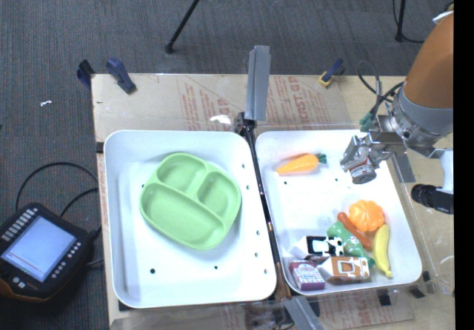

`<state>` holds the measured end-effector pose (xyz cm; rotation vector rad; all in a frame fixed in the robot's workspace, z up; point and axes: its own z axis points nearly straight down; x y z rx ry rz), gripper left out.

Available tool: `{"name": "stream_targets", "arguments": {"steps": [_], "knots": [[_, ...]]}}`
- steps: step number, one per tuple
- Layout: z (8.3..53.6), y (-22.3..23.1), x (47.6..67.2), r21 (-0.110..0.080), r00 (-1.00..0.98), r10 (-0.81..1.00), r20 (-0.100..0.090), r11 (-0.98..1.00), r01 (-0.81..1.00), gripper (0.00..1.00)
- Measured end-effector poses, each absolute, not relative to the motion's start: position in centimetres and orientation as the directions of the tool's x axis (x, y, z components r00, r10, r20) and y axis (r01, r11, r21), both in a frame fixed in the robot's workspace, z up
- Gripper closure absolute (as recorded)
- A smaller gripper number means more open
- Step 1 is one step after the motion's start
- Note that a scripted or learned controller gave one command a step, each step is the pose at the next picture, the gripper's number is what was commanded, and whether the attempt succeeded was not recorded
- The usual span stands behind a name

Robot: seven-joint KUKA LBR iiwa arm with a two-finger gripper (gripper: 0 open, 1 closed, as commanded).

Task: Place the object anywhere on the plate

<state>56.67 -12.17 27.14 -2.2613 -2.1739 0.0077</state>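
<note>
A green plate with three compartments lies in the left white bin, with nothing on it. My gripper hangs over the upper right part of the right bin. Between its fingers sits a small grey can with a red label, lifted off the bin floor. The gripper is shut on that can. It is well to the right of the plate, across the wall between the two bins.
The right bin holds an orange carrot at its top left. At the bottom right lie an orange fruit, a banana, green items, a black-and-white carton and two small boxes. A grey post stands behind the bins.
</note>
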Motion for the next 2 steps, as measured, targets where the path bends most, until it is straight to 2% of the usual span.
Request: {"name": "stream_targets", "arguments": {"steps": [1, 2], "knots": [[22.5, -5.4, 50.3, -0.011, 0.006, 1.000, 0.001, -0.006, 1.000, 1.00], [18.3, -0.3, 55.7, -0.009, -0.156, 0.988, 0.001, 0.156, 0.988, 1.00]]}}
